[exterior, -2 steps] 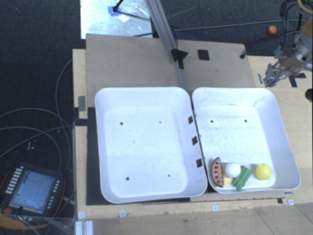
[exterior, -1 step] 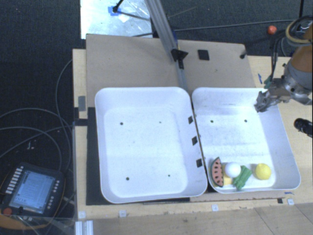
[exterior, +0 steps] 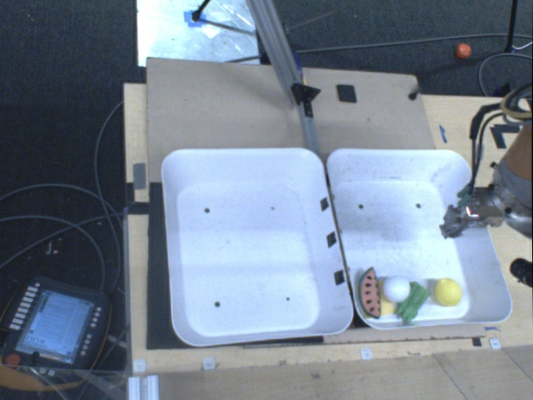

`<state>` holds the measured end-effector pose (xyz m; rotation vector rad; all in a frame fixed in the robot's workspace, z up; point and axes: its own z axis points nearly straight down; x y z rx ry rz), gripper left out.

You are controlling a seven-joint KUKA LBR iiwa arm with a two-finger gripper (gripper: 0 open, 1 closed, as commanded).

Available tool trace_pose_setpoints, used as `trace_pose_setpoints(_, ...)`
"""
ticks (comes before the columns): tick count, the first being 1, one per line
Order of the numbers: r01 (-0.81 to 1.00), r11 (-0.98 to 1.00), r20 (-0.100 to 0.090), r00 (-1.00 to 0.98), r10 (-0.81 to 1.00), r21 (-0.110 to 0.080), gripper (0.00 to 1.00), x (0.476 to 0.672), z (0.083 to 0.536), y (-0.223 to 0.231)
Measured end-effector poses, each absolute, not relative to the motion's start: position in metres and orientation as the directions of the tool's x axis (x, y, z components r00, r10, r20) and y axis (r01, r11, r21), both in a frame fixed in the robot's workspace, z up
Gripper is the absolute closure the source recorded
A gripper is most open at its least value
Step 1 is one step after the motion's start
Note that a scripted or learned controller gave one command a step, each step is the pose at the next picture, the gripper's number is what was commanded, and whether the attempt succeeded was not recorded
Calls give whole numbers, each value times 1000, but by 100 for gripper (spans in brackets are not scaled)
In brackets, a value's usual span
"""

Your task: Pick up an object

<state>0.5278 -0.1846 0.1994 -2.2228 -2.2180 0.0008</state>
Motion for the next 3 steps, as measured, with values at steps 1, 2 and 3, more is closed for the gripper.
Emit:
trace_pose_setpoints(1, 1000, 1, -1, -1, 1000, 2, 100, 529, 210, -184)
trace_pose_setpoints(2, 1000, 1, -1, -1, 1000, 3, 100, 530, 221, -184)
trace_pose_setpoints(3, 1000, 1, -1, -1, 1000, 4, 100, 530, 231, -184)
